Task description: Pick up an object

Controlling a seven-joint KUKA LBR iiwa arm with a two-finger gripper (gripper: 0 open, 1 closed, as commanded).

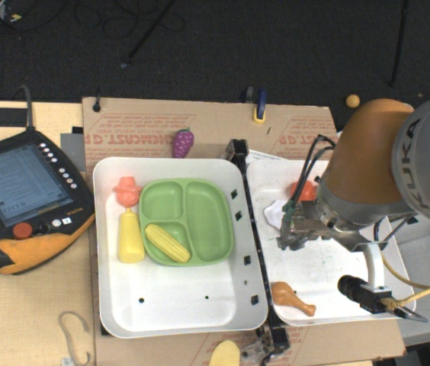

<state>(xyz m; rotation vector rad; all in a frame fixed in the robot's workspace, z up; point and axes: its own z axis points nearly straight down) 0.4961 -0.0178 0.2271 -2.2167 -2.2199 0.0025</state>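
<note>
Camera view: looks down at a slant on two white bins set side by side on cardboard, with the arm (367, 158) coming in from the right.
Gripper: the gripper (290, 233) hangs over the left part of the right bin (329, 269), near the wall between the bins.
Gripper state: I cannot tell whether it is wide or narrow, as the wrist hides it from above. Nothing can be seen held in it.
White scrap: a crumpled white scrap (274, 213) lies in the right bin, just beside the gripper on its upper left, partly under it. Whether they touch cannot be told.
Red thing: a small red thing (304, 190) lies in the right bin beyond the gripper, close to the wrist and half hidden by the arm.
Drumstick: a tan drumstick (292, 298) lies at the near edge of the right bin, below the gripper and apart from it.
Left bin: the left bin (177, 296) holds a green plate (223, 235) with three compartments. A corn cob (167, 242) lies tilted in the lower left compartment.
Beside the plate: a yellow bottle (129, 237) lies touching the plate's left rim, and a pink thing (126, 191) lies just above the bottle.
Outside the bins: purple grapes (183, 142) lie on the cardboard behind the left bin. A pendant (20, 189) rests on the bench at far left.
</note>
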